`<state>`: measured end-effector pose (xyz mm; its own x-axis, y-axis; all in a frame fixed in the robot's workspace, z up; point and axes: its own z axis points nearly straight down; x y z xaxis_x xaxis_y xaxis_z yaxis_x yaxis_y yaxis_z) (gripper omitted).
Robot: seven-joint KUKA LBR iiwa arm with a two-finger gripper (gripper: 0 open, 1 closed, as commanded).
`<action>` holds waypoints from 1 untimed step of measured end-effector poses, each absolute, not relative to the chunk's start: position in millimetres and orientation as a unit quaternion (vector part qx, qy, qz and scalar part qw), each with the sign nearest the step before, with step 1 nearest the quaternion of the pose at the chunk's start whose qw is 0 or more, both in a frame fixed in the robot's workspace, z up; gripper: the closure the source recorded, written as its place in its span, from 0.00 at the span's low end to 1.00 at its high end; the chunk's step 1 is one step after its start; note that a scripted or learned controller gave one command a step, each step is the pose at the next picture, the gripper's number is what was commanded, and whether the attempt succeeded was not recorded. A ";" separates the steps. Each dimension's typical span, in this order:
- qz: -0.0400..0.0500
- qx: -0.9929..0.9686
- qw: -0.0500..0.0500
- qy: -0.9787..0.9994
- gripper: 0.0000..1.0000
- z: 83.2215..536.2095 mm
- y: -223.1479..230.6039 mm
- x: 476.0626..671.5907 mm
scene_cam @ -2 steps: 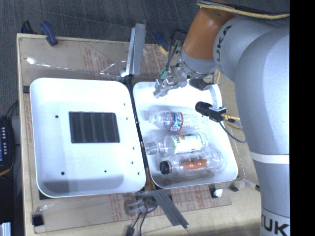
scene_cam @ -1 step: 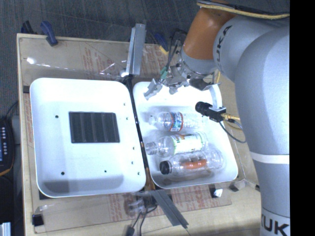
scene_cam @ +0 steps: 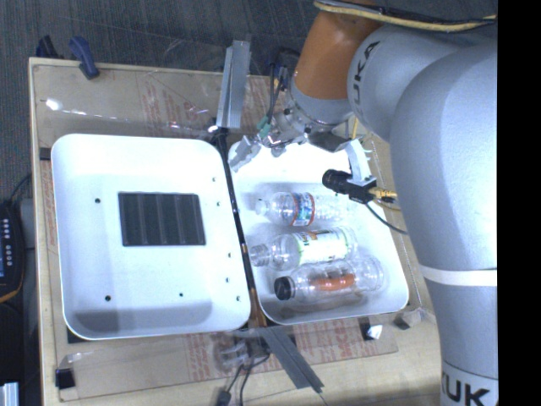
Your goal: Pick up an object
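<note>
Three clear plastic bottles lie on their sides in the right bin [scene_cam: 399, 298]. The farthest bottle [scene_cam: 292, 207] has a blue label. A bottle with a green and white label [scene_cam: 308, 248] lies in the middle. The nearest bottle [scene_cam: 330, 280] has a black cap and orange contents. My gripper [scene_cam: 258, 142] hangs over the far left corner of the right bin, above and apart from the blue-label bottle. Nothing shows in it.
The left bin [scene_cam: 84, 269] holds a dark ribbed rectangle [scene_cam: 161, 218] on its floor. A metal bar [scene_cam: 232, 83] rises behind the seam between the bins. A black cylinder with a cable [scene_cam: 348, 184] juts from my wrist. My arm covers the right side.
</note>
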<state>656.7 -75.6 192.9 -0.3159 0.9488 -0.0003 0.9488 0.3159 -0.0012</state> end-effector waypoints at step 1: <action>0.000 -0.548 -0.002 -0.836 0.00 138.2 -104.5 612.5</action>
